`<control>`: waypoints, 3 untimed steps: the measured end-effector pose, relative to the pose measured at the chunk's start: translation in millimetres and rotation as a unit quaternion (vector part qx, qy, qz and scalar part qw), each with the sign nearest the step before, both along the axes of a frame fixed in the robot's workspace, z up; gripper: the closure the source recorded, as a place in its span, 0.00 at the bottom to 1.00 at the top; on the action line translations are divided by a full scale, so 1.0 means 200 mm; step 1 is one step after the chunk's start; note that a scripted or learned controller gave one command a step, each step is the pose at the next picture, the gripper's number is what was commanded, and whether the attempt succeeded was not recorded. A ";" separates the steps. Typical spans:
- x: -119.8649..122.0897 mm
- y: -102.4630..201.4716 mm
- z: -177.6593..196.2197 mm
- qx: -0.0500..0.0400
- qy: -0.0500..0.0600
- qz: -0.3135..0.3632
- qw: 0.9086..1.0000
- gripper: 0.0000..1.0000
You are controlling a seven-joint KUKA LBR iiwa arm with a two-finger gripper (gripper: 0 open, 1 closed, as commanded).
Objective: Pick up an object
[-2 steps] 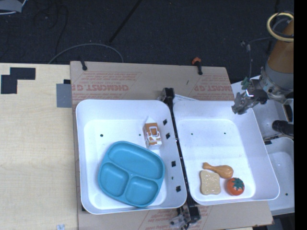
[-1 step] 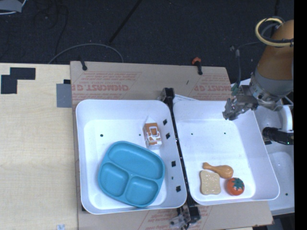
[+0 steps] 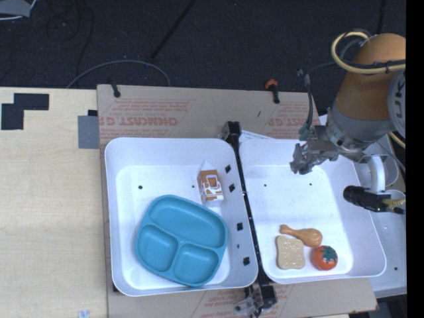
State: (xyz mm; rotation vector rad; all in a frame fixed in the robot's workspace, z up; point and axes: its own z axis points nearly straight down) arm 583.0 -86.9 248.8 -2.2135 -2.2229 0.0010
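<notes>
**A:** Which one do you grab? The drumstick [image 3: 301, 234], bread slice [image 3: 290, 252] and tomato [image 3: 324, 258] sit low in the right bin [image 3: 371, 244].

**B:** Drumstick: probably light hard plastic, so pinch its thin end. You can't tell if the gripper [image 3: 301, 161], hanging near the bin's far wall, is open.

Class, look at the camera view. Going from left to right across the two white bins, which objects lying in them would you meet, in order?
Blue divided plate → small orange and white box → toast slice → drumstick → red tomato.
</notes>
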 end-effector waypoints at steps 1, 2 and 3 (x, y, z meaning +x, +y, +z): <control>-0.09 0.29 -0.05 0.000 0.001 0.000 1.000 1.00; -0.15 0.51 -0.05 0.000 0.001 0.000 1.000 1.00; -0.24 0.79 -0.09 0.000 0.001 0.001 1.000 1.00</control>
